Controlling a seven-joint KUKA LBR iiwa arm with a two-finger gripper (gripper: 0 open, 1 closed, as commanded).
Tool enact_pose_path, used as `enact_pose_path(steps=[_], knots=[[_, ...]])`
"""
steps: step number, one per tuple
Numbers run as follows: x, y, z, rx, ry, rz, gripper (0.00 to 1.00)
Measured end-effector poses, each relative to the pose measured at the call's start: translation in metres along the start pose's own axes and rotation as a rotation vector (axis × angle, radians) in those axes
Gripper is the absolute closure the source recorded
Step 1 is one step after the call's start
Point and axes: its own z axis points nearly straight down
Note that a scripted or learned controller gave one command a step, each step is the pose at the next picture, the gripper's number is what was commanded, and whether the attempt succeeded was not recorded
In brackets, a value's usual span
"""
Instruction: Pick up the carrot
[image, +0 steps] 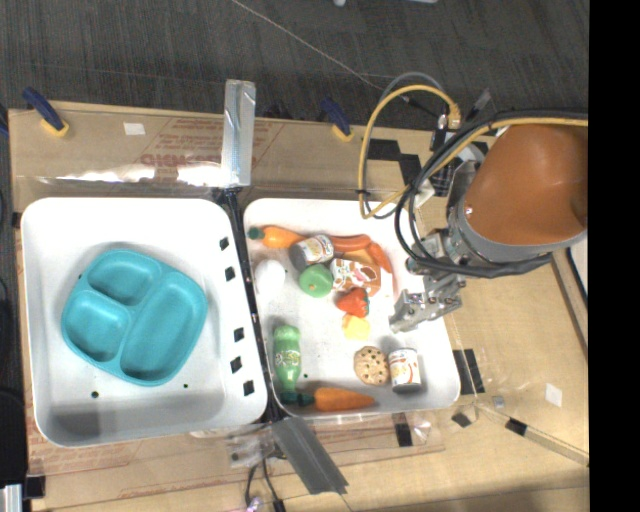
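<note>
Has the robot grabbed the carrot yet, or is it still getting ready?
Not yet. Nothing looks done: one carrot lies at the near edge of the right bin, and another carrot lies at the far edge. The gripper hangs over the bin's right side, apart from both, with nothing in it. Left to do: reach a carrot, close on it, lift.

arm: reaches in from right, orange band uppermost | wrist: pointing down over right bin's right side | gripper: hovering just inside that bin's right wall
</note>
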Motion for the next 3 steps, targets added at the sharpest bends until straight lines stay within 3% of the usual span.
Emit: enact_pose_path(steps=[1, 2, 3], knots=[[0.003, 0.005, -0.042, 0.007, 0.002, -0.189, 1.00], [0.032, 0.033, -0.020, 0.002, 0.001, -0.654, 1.00], [-0.011, -0.103, -0.024, 0.004, -0.002, -0.645, 1.00]])
